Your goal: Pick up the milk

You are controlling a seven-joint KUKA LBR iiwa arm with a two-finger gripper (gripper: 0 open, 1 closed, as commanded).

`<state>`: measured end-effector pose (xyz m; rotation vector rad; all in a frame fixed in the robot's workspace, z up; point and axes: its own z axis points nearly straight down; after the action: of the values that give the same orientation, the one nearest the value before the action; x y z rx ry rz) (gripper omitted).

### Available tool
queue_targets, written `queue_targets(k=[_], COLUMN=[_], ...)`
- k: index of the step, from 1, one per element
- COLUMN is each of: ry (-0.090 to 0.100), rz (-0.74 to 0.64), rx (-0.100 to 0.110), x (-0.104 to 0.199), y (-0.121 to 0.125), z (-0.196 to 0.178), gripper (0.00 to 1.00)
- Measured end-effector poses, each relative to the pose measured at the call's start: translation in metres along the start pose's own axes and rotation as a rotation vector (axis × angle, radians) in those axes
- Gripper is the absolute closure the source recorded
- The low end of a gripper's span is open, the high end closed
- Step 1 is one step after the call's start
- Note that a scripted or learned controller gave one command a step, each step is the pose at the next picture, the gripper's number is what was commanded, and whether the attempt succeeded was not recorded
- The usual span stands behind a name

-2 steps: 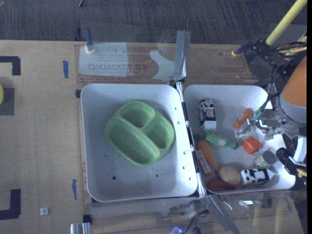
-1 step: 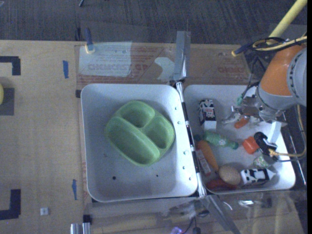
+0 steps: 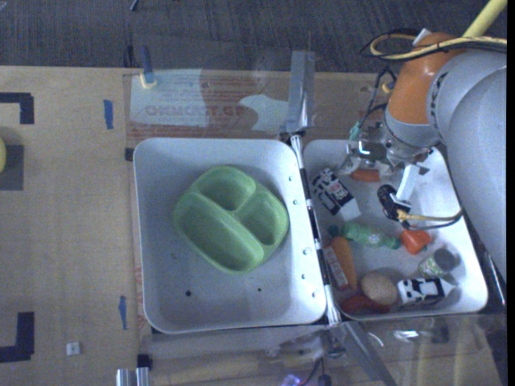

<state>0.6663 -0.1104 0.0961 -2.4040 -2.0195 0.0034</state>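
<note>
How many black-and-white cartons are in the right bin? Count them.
2. One carton lies at the right bin's upper left; another carton sits near its lower right corner. Others may be hidden.

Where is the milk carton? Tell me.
The black-and-white cow-patterned milk carton lies in the right white bin, near its left wall, just above the orange carrot.

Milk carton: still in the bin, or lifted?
In the bin. The milk carton lies tipped on the right bin's floor near its left wall, with the gripper alongside, apart.
</note>
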Motion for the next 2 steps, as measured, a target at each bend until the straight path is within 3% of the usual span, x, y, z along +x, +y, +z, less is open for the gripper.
queue_targets(k=[1, 2], ry=[-0.003, 0.001], rz=[-0.002, -0.032], rx=[0.009, -0.001], x=[0.000, 0.041], y=[-0.002, -0.069], z=[-0.009, -0.089], gripper=[1.00, 1.00])
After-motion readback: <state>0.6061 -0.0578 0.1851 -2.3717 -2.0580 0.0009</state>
